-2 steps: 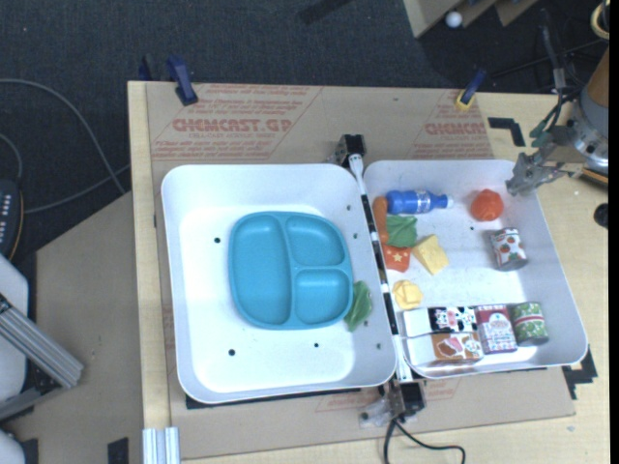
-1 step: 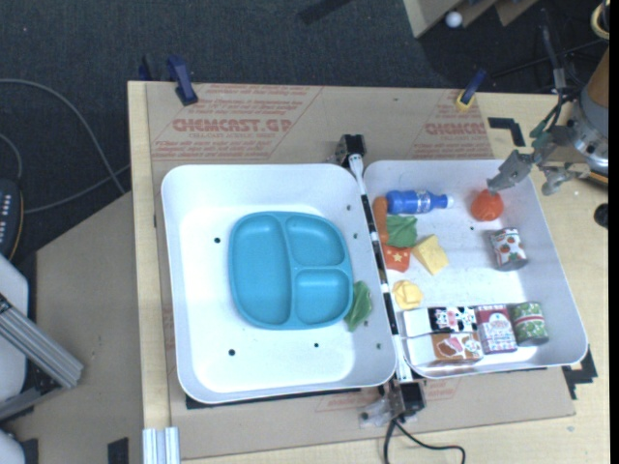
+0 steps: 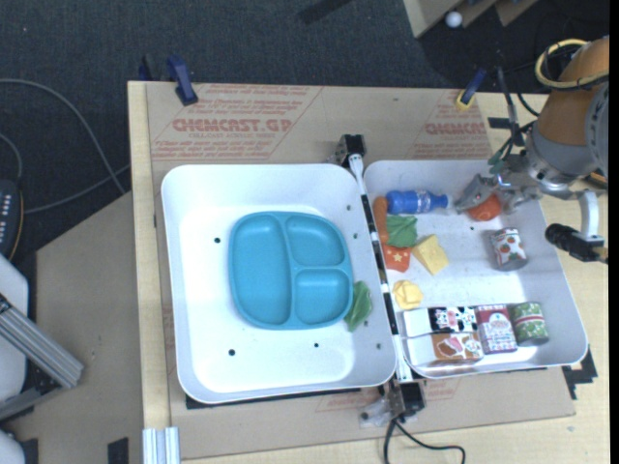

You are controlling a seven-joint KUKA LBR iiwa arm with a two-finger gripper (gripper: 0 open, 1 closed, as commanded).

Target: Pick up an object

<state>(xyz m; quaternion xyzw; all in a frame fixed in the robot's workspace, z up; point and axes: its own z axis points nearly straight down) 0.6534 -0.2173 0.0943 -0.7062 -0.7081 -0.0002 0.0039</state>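
Observation:
The right bin [image 3: 556, 288] holds several small items. My gripper [image 3: 481, 194] is low over its far side, right at an orange-red object [image 3: 488, 209] that shows partly beneath it. A blue bottle [image 3: 416, 202] lies just left of the gripper. Near the bin's left wall are a green piece [image 3: 401, 228], an orange-red piece [image 3: 396, 256], a yellow block [image 3: 431, 255] and a yellow round piece [image 3: 407, 293]. A small grey-and-red package [image 3: 508, 247] sits below the gripper.
Along the right bin's front edge stand a black-and-white carton [image 3: 453, 321], a red carton [image 3: 496, 329] and a green can [image 3: 530, 322]. The left bin [image 3: 193, 201] holds a blue divided plate [image 3: 290, 267], with a green leafy piece [image 3: 360, 304] at its right edge.

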